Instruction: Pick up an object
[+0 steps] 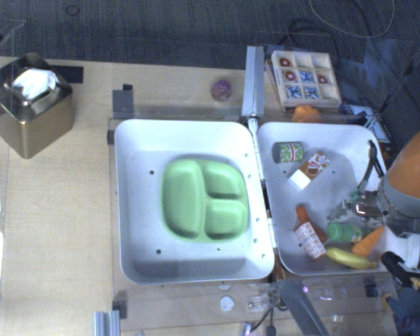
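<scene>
A green three-compartment plastic tray (204, 200) lies in the left white bin (136, 187). In the right white bin (339, 142), a small green can (288, 152) sits far, a yellow banana (350, 258) near. My gripper (360, 208) hangs over the right side, above a green object (343, 232); I cannot tell its state.

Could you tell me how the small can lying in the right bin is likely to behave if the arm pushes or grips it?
The can lies on its side in the right bin, so a push would probably roll it. Its round wall looks smooth, so it may slip unless gripped squarely. It looks stiff and probably won't crush.
</scene>
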Controlling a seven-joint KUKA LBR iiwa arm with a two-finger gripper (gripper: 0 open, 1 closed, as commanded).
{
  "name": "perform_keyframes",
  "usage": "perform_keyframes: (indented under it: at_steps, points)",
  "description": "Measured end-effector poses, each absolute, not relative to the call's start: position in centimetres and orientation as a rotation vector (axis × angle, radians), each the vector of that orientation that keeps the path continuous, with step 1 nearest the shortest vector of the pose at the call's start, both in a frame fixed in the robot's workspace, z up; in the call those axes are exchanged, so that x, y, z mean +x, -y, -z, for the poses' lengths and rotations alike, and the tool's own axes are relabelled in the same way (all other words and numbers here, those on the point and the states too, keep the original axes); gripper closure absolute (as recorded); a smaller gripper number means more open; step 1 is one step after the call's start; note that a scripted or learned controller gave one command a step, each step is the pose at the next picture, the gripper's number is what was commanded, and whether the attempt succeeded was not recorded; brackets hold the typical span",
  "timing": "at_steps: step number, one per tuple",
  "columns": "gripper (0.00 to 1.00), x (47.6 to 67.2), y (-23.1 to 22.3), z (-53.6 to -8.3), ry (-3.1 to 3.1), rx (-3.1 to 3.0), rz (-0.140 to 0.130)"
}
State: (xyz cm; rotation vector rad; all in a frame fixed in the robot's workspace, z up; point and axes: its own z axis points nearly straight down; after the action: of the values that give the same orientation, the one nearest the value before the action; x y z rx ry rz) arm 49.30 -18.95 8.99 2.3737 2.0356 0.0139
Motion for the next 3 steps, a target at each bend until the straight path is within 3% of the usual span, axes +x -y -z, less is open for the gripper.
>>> perform_keyframes:
  at_steps: [1,2,3]
  points:
    - [0.0,49.3,14.9,-9.1,-2.115,2.3,-0.016]
    - [0.0,59.1,15.7,-8.9,-1.959,2.445,-0.011]
    - [0.0,49.2,12.5,-9.1,-2.199,2.226,-0.016]
